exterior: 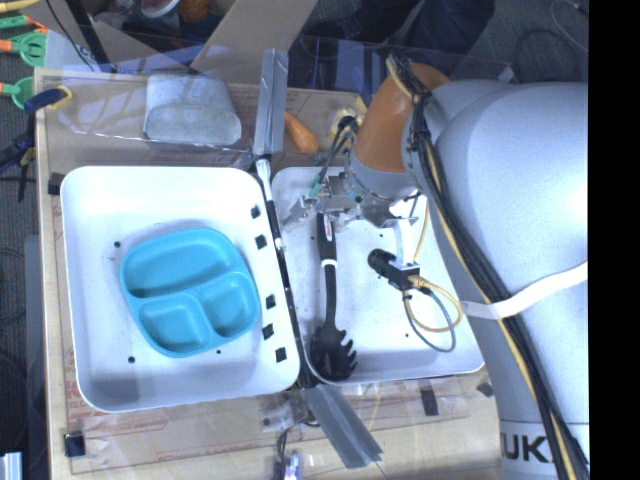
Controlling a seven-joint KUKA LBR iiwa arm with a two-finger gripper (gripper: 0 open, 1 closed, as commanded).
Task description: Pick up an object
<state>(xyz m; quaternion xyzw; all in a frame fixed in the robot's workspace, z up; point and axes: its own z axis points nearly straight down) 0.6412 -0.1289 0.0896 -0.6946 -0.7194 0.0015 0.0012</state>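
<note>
A black slotted pasta spoon (pixel 329 298) lies in the right bin (pixel 440 363). Its handle runs up the bin's left side and its pronged head (pixel 333 354) rests near the front rim. My gripper (pixel 325 211) hangs low over the far end of the bin, right at the top end of the spoon's handle. The wrist's metal parts hide where gripper and handle meet, so I cannot tell whether it has hold of the handle. A blue divided plate (pixel 188 290) sits in the middle of the left bin (pixel 90 198).
The grey arm with its orange band (pixel 388 118) covers the right bin's far right corner. A black plug (pixel 388 265) with a yellow cable loop (pixel 432 318) hangs over that bin. Behind the bins lie a grey cloth (pixel 193 108) and an orange object (pixel 301 133).
</note>
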